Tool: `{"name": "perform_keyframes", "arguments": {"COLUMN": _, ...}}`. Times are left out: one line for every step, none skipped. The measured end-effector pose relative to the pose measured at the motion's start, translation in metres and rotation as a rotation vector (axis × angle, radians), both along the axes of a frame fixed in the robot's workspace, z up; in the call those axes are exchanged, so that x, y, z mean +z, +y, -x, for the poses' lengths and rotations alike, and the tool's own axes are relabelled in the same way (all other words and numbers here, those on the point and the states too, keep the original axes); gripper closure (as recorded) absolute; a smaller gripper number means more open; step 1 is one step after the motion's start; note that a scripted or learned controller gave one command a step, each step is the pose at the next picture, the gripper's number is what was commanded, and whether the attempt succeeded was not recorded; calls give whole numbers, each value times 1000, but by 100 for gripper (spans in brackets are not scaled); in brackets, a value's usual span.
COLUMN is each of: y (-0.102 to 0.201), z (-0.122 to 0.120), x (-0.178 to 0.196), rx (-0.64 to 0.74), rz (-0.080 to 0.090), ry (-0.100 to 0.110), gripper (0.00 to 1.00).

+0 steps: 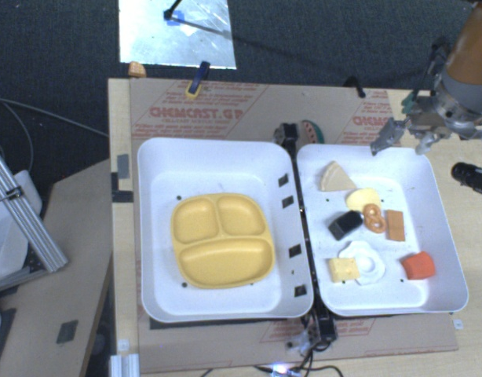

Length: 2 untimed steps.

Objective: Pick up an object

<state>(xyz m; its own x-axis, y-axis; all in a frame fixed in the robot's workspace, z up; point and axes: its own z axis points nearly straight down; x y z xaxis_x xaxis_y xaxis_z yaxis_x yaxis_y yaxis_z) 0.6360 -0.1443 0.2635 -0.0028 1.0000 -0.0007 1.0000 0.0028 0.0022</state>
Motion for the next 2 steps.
{"name": "perform_keyframes", "arguments": {"y": -23, "z": 29, "x": -123, "rx": -4, "rz": -2, "ry": 10, "gripper": 0}}
{"name": "perform_keyframes", "arguments": {"y": -40, "z": 97, "x": -180, "rx": -6, "rz": 1, "ry": 3, "gripper": 0}}
